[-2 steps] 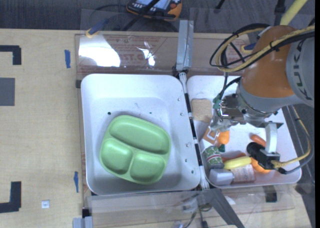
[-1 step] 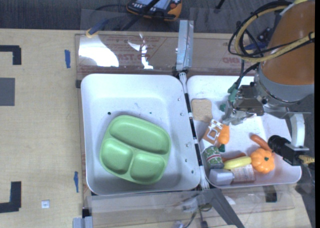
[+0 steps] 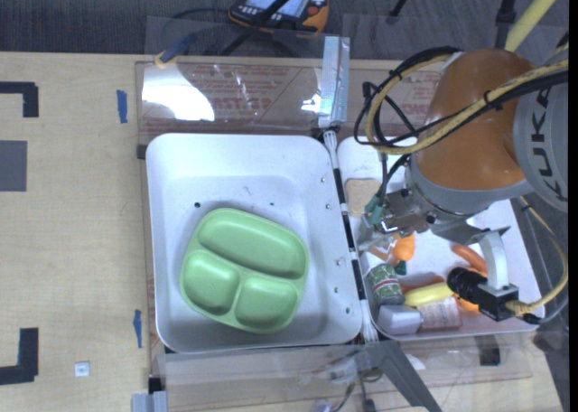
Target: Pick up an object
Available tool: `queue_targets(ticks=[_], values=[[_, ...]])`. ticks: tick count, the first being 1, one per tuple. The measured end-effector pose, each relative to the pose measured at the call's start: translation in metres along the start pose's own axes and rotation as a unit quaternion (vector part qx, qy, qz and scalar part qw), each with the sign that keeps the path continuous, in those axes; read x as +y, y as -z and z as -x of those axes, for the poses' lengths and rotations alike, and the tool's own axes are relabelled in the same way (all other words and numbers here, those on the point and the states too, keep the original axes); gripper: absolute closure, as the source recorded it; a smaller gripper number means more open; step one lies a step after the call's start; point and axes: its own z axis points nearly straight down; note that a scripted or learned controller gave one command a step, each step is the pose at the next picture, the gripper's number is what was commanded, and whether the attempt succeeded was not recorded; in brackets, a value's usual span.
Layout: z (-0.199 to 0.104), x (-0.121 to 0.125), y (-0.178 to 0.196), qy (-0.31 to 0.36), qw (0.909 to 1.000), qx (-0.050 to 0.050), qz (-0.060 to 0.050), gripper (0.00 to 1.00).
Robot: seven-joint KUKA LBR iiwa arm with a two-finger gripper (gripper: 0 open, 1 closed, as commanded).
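Gripper (image 3: 390,220): I am seeing it hovering low over the right bin (image 3: 524,220); grip state I cannot tell.
Pickup: nothing is visibly lifting; the grasp is remaining.

Bright even overhead light, white glare on the clear panel (image 3: 212,94), soft shadows, slightly soft focus

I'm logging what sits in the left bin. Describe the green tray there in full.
The green divided tray is a rounded, smooth plate that looks like plastic, pale green, moulded into three compartments: one long one across its upper side and two smaller ones below. All three look empty. It lies flat, open side up, turned at a slight angle, on the floor of the left white bin, toward the near side. Nothing else touches it.
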Motion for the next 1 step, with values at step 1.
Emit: queue_targets(ticks=[1], values=[[0.0625,-0.0128,-0.0383,0.011,0.9999,0.000,0.001,1.00]])
